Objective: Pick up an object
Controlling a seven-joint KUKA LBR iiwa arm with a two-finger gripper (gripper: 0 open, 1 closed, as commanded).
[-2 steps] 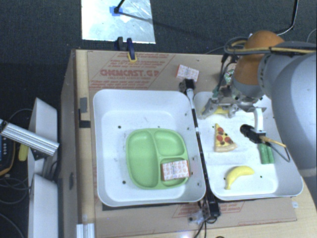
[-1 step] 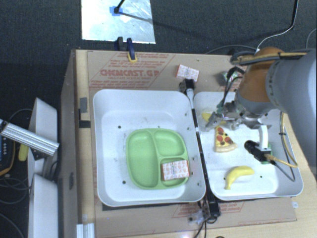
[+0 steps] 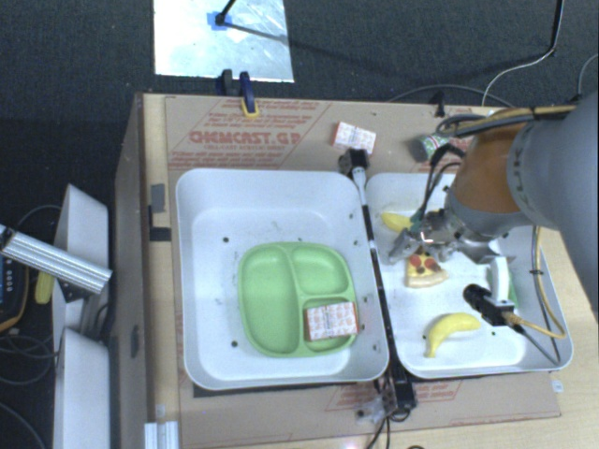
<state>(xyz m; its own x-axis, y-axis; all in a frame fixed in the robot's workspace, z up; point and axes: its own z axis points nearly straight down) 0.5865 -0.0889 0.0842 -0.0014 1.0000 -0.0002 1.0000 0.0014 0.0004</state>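
In the right bin (image 3: 412,344), your gripper (image 3: 421,243) sits low over the floor, at the top edge of the pizza slice (image 3: 426,271). The arm (image 3: 538,171) covers the bin's upper right. Gripper width: can't tell, the wrist blocks it and the view is too coarse. Nothing visibly held.

Other things in that bin: a banana (image 3: 452,330) lying flat nearer the front, apart from the slice, and a small yellow piece (image 3: 395,221) by the left wall, just up-left of the gripper. The left bin (image 3: 215,251) holds a green plate (image 3: 281,297) with a patterned packet (image 3: 330,320) in its lower right compartment, well away from the gripper.

Step, as a judgement: you're at the approach or grasp stage on the pizza slice, since it's the closest thing. No lift yet; the slice lies on the bin floor. Contact between gripper and slice can't be confirmed.

Next move calls for: centre over the slice rather than its edge, close on it, then lift straight up. The slice looks flat and thin, so expect it to slip out or get nudged aside. Check that it rises with the gripper before you log a success. If it doesn't, the banana looks like the easier target, thicker and in open space.
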